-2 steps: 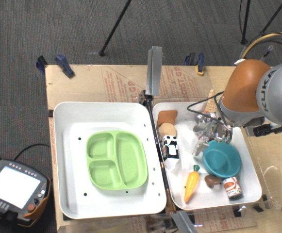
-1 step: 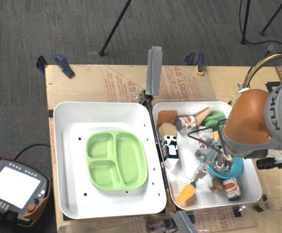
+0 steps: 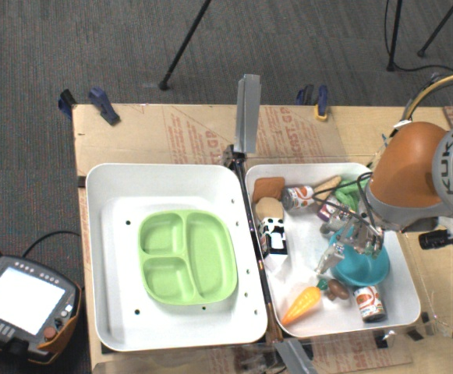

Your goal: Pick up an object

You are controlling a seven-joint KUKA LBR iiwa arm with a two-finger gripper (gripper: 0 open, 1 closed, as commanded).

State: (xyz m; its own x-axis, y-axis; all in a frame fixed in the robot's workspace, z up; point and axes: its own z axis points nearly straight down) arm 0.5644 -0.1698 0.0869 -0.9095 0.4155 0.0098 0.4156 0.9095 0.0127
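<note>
Two bins on the counter; your pick sits in the right one.
Left bin (image 3: 101, 209) holds a green tray (image 3: 187, 255). In the right bin (image 3: 409, 287), your claw (image 3: 351, 236) hovers over a teal bowl (image 3: 362, 267); whether it's spread, you cannot tell. The bowl looks light, rigid, slick: pinch its rim.

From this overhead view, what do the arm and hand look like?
The arm shows a large rounded orange band over grey housing, with dark lettering on grey at the right edge. A yellowish cable loops above it. The hand is a cluster of small silvery metal parts.
</note>
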